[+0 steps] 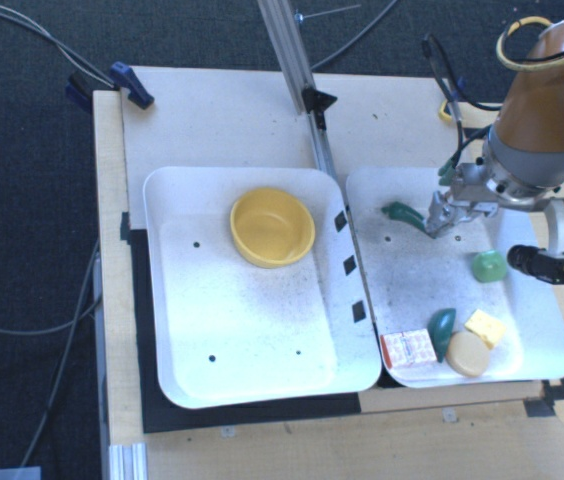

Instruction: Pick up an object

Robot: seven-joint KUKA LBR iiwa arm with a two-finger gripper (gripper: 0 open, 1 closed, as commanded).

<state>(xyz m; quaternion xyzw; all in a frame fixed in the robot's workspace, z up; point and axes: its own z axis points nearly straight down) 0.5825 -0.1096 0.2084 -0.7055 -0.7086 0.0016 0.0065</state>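
The gripper (444,218), finger state indeterminate, sits at the dark green elongated plastic object (402,214) near the far edge of the right white bin (552,353); probably light, rigid, slippery: grasp across its narrow middle

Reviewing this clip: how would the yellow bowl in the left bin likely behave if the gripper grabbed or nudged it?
The yellow bowl looks rigid and probably light, like plastic. Sitting upright on a broad base, it seems unlikely to tip or roll. Its smooth rounded wall may slip from two fingers, and a push would probably slide it across the left bin.
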